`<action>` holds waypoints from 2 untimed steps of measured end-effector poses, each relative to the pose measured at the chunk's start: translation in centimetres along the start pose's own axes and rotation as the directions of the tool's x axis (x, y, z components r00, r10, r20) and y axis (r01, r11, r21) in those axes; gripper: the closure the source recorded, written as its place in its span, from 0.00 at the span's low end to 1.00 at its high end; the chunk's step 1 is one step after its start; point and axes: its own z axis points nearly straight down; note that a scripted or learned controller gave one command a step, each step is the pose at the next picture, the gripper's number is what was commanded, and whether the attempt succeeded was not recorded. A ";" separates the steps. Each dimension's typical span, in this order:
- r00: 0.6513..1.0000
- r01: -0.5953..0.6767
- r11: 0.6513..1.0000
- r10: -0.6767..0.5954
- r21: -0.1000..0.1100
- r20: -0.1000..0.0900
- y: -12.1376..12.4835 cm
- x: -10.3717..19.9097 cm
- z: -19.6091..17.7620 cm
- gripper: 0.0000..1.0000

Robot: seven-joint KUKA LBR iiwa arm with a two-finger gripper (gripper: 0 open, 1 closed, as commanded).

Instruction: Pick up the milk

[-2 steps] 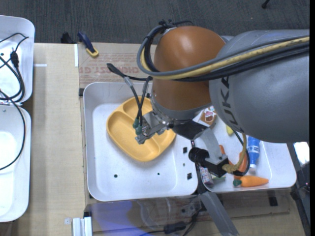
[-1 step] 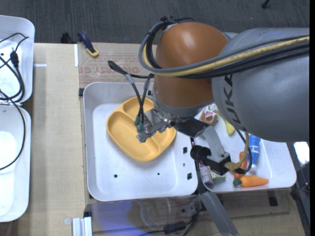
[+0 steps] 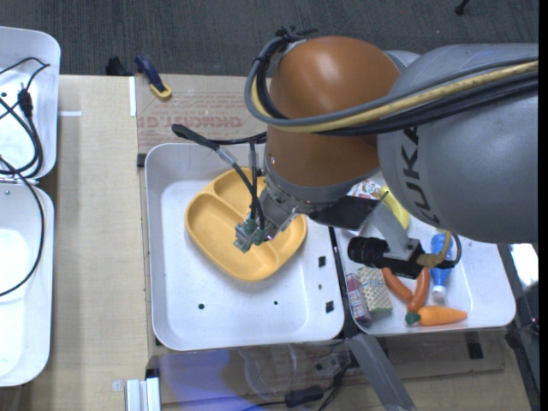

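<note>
Tool [image 3: 251, 236] hovers over the yellow plate [image 3: 214, 221], grip unreadable; milk unclaimed. Next, I judge, it must travel to the right bin [image 3: 488, 311].

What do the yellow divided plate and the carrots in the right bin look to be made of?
The yellow plate looks like moulded plastic: uniform colour, soft sheen, rounded dividers. The carrots look like toy plastic too: smooth, evenly orange, with green tips, though rubber or foam cannot be ruled out.
</note>
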 end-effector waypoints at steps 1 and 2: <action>0.975 -0.223 0.975 0.223 -0.001 0.001 -3.0 -3.0 -1.4 1.00; 0.961 -0.276 0.961 0.276 -0.001 0.001 -7.2 -11.1 -5.5 1.00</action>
